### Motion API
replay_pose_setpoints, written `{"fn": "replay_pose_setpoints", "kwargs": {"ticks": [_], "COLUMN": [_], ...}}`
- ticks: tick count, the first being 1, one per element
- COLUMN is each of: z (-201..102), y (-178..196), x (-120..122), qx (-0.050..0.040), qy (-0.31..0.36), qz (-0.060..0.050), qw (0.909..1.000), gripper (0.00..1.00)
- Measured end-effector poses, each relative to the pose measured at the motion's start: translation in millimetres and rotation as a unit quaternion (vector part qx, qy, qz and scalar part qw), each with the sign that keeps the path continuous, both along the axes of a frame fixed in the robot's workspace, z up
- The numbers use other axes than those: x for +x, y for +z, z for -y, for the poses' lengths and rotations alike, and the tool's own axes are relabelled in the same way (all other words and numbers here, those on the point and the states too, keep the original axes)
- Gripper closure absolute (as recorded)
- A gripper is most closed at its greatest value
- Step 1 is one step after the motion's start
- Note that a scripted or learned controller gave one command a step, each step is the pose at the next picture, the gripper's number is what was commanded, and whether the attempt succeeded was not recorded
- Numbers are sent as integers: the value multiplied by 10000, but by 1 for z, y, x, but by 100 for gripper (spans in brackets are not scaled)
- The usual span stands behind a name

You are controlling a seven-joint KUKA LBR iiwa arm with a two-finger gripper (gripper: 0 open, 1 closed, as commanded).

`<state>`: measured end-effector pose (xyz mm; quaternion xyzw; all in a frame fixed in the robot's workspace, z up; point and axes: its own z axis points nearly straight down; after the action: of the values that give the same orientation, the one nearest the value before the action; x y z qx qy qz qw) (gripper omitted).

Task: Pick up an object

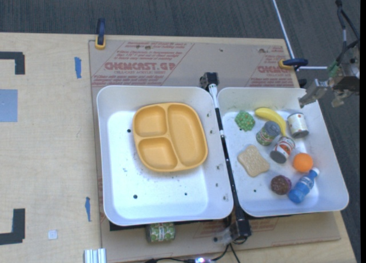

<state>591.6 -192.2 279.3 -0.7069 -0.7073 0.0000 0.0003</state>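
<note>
Camera view: board under bins printed "CHEMCAST GP", red lettering.

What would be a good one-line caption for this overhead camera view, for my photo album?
A yellow divided plate sits in the left bin; toy foods and cans fill the right bin, gripper at its far corner.

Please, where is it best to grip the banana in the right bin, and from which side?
Probably the banana at mid-length, from above, fingers across its narrow width. It lies flat and curved; the green piece and a can sit close, so its ends look crowded.
</note>
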Motion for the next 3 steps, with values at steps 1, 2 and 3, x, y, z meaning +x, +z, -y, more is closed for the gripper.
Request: {"fn": "replay_pose_setpoints", "kwargs": {"ticks": [1, 2, 3], "z": [-1, -11, -62], "y": [-122, -156, -193], "x": [-11, 19, 20], "qx": [2, 1, 1], "qy": [-3, 14, 4], "qz": [-6, 56, 9], "qw": [10000, 10000, 10000], "gripper": [0, 0, 0]}}
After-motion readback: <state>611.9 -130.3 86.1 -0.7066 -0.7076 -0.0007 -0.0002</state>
